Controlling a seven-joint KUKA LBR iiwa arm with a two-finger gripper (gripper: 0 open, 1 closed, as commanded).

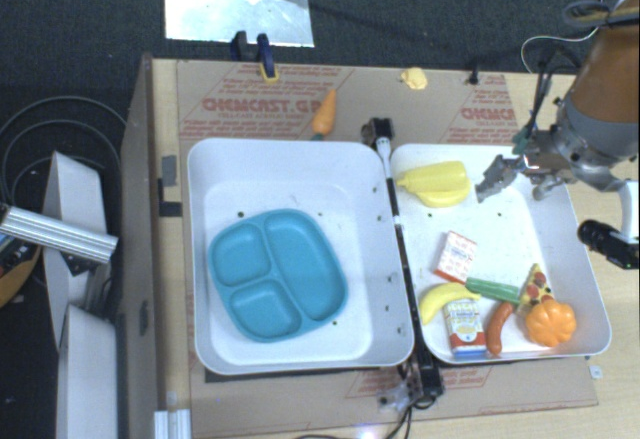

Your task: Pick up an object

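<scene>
Just left of the open gripper (520, 173) lies the yellow block (436, 183).

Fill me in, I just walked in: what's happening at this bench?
A robot arm is reaching in from the right, its hand over the right bin near the yellow block, with nothing between its fingers. Toy food lies in that bin: a banana, a small carton, a pumpkin. The left bin holds a blue divided plate.

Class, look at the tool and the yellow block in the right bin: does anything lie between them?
Nothing visible does. The tool hangs just right of the yellow block, with bare floor of the right bin between them.
</scene>
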